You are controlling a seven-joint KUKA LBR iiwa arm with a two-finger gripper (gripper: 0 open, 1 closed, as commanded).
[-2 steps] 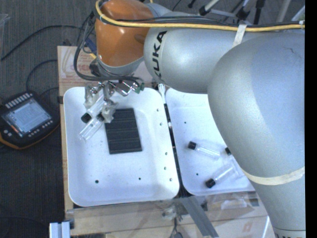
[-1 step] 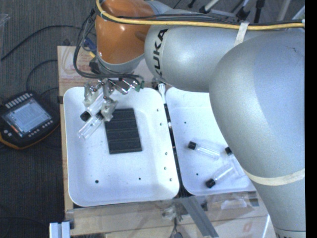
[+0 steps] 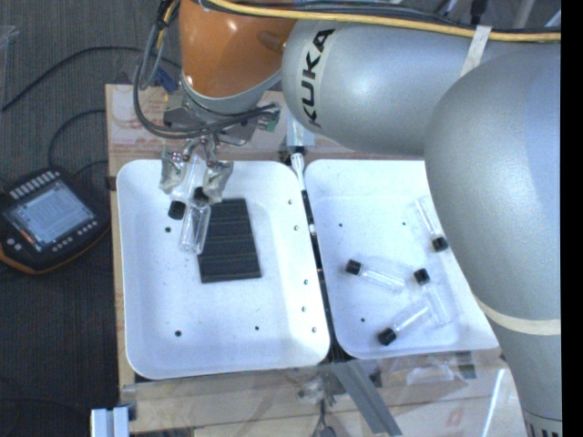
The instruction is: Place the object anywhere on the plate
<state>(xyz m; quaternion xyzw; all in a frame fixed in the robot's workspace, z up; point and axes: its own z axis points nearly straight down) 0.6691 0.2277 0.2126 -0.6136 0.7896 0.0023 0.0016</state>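
Vial over the plate's edge

My gripper [image 3: 193,182] appears closed on a clear black-capped vial [image 3: 192,221], hanging just over the left edge of the dark ribbed plate [image 3: 230,241]. It looks light, slick, rigid, perhaps breakable; grip mid-body
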